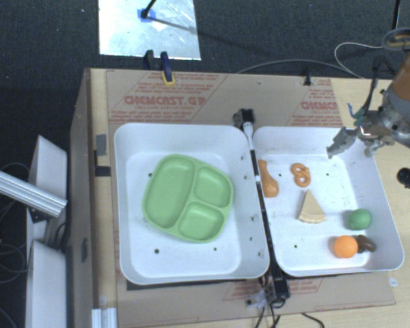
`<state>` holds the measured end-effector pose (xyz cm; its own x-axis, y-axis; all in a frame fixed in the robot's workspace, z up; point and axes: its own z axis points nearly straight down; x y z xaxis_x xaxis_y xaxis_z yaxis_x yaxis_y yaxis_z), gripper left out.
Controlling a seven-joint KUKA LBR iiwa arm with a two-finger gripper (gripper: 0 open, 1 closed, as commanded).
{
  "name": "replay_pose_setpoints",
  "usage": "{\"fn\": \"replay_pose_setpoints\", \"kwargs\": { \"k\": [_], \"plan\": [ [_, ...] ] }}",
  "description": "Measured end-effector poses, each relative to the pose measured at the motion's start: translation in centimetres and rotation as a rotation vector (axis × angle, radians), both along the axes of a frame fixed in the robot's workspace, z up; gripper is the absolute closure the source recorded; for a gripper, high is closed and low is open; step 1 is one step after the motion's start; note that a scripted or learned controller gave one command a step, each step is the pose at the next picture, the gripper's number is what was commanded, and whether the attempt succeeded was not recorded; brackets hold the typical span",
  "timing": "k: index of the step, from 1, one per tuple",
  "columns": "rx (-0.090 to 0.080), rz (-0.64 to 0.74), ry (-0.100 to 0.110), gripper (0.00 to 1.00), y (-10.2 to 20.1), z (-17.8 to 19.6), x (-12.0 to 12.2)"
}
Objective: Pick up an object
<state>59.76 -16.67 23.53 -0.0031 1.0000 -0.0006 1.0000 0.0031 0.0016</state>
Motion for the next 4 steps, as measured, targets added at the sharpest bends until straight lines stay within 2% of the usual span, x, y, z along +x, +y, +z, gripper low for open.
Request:
{"fn": "replay_pose_setpoints", "kwargs": {
  "k": [1, 2, 3, 4],
  "plan": [
    [0.001, 0.001, 0.003, 0.00, 2.0, -11.8, 2.9],
    [0.000, 0.003, 0.000, 0.00, 0.9, -15.1, 7.1],
    [0.000, 0.002, -0.001, 0.00, 1.1, -15.0, 7.2],
    [0.000, 0.002, -0.001, 0.00, 3.1, -15.1, 7.1]
  ]
}}
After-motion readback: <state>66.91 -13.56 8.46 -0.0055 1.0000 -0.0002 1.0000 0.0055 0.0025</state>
